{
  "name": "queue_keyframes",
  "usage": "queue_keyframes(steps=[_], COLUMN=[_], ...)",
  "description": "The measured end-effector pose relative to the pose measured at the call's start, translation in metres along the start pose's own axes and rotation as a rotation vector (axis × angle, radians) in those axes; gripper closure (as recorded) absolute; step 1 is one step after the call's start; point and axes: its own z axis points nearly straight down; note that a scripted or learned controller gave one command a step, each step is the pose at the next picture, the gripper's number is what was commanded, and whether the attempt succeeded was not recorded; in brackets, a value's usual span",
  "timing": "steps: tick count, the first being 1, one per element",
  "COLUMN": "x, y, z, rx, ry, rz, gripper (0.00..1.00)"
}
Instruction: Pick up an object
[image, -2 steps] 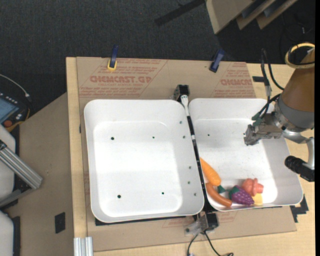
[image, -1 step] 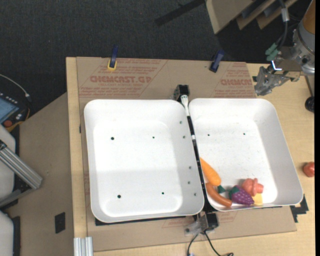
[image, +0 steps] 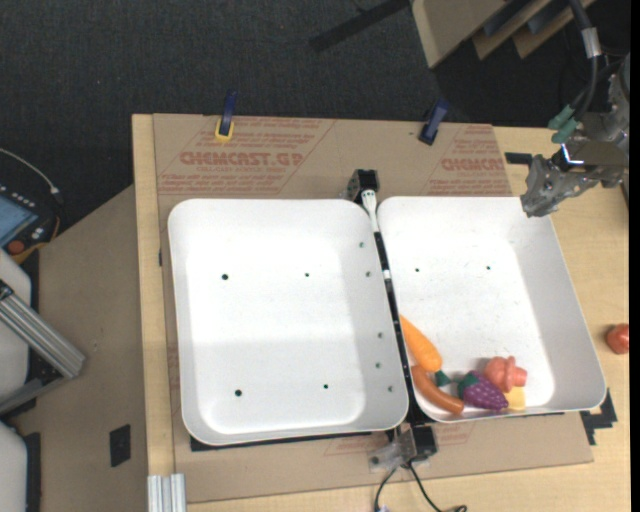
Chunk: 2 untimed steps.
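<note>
Bins (image: 270, 240) two, carrots (image: 421, 345) two, grapes (image: 484, 393) one bunch, tool (image: 540, 200) above corner

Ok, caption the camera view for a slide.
Pincer above right bin's far corner; toy food piled at near edge.

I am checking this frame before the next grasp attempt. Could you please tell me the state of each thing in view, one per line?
gripper: raised over the far right corner of the right bin, holding nothing visible
right bin: toys piled in its near left corner
orange carrot: lying flat by the divider
purple grapes: resting in the pile
left bin: flat on the bench
</note>
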Motion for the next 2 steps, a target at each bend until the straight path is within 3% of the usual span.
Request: queue_keyframes(steps=[1, 2], x=[0.097, 0.103], y=[-0.008, -0.043], z=[-0.015, 0.014], rx=[0.005, 0.013], ry=[0.003, 0.000], rz=[-0.007, 0.001], gripper=[1.00, 1.00])
